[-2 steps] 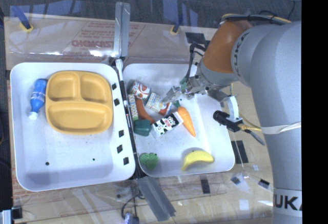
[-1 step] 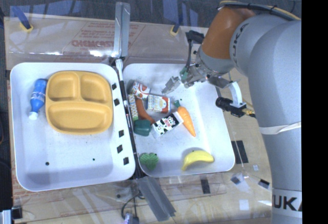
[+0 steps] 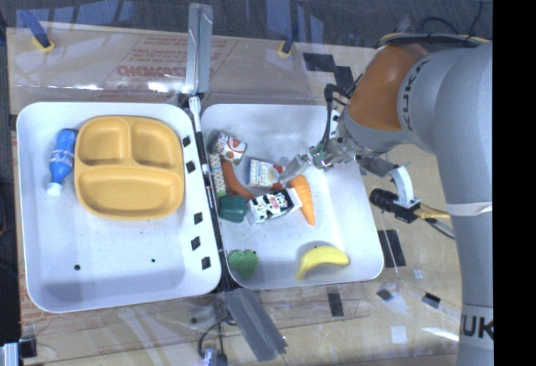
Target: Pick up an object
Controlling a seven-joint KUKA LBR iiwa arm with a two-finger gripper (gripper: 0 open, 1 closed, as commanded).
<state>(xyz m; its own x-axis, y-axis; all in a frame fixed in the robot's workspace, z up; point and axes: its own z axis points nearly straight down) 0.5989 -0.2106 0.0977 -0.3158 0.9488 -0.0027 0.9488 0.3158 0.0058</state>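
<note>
My gripper is low in the right bin, reaching in from the right. It sits just above the top end of an orange carrot and beside a small printed box. A black-and-white carton lies to the left of the carrot. Nearby are a brown sausage, a dark green piece and a small red-and-white pack. A yellow banana and a green leafy toy lie at the near side of the bin. Nothing shows as held.
The left bin holds a yellow divided plate and a blue bottle at its left wall. A divider with black clips separates the bins. The grey arm covers the right bench side.
</note>
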